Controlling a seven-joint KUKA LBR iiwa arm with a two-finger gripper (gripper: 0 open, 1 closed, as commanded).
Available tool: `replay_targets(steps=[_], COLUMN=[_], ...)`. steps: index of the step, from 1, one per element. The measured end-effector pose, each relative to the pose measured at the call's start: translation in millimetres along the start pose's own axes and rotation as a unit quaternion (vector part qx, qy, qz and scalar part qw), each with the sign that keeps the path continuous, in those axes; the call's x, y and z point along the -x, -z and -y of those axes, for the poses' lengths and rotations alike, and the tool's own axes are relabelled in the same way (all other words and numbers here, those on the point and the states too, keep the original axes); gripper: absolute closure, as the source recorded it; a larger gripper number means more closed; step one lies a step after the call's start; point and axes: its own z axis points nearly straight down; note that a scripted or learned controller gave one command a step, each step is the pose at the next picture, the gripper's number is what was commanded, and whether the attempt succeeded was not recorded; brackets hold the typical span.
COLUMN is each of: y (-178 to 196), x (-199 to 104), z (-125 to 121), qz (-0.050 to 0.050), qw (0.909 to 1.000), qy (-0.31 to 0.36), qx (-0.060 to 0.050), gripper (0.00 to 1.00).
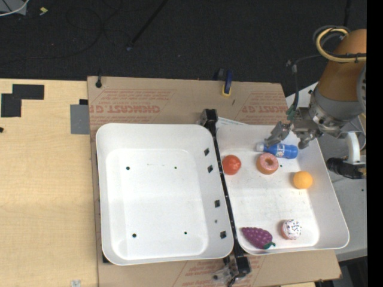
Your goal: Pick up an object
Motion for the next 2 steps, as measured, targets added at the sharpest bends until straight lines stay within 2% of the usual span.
replay_targets(steps=[1, 2], y=[-117.8, -123.3], x=[17.4, -25.3], z=[19.6, -6.6], qz=[0.0, 0.004], qw=[1.0, 1.0], qy=[0.0, -0.002], qx=[0.0, 0.003], gripper=[0.0, 0.0])
